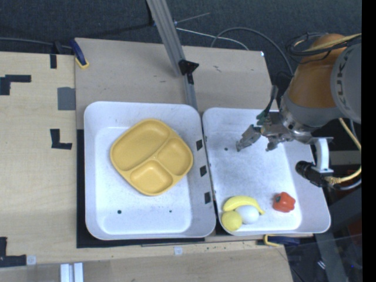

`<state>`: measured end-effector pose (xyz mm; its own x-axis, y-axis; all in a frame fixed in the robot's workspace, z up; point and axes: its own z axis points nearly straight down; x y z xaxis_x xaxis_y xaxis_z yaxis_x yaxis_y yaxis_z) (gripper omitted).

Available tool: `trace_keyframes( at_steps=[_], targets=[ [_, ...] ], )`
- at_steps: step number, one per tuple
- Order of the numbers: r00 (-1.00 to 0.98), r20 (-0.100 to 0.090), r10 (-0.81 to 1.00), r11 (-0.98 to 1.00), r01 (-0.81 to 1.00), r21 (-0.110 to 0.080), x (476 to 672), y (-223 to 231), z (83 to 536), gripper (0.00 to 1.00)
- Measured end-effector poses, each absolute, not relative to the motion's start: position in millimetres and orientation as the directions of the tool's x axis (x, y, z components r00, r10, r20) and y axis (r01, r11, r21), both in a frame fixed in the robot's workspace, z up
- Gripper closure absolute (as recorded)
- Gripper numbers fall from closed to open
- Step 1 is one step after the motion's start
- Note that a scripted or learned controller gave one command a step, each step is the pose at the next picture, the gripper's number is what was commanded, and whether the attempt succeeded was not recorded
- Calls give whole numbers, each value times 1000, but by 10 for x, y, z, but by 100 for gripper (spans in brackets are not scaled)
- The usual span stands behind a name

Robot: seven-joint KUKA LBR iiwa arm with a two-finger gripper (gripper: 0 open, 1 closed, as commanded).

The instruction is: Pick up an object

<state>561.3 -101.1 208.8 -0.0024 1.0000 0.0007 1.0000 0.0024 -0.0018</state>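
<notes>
**Ana:** Across the wooden desk (35, 175), what sits biggest?

**Ben:** 2 shallow white bins side by side. The left bin (100, 216) carries a yellow divided plate (151, 156) with 3 compartments, lying flat and turned at an angle, near the bin's middle. The right bin (252, 169) is mostly bare through its middle.

**Ana:** And the arm?

**Ben:** The grey arm (320, 84), with its orange band, reaches in from the right over the right bin's far right corner. Its claw (258, 140) hangs above the upper part of that bin, the 2 fingers spread apart with nothing between them.

**Ana:** Where are the things to pick?

**Ben:** All along the right bin's near edge, well apart from the claw. A yellow banana (242, 202) curves over a white egg-like ball (250, 215), touching it. A yellow lemon (231, 220) sits just left of the ball, in the near left corner. A small red pepper-like toy (284, 202) lies to the right, near but apart from those 3.
</notes>
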Motion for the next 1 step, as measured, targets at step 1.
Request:
trace_keyframes(
  at_steps=[1],
  targets=[
    [-2,1,1000,2,1000,-1,5613,-1013,2089,0]
  ],
)
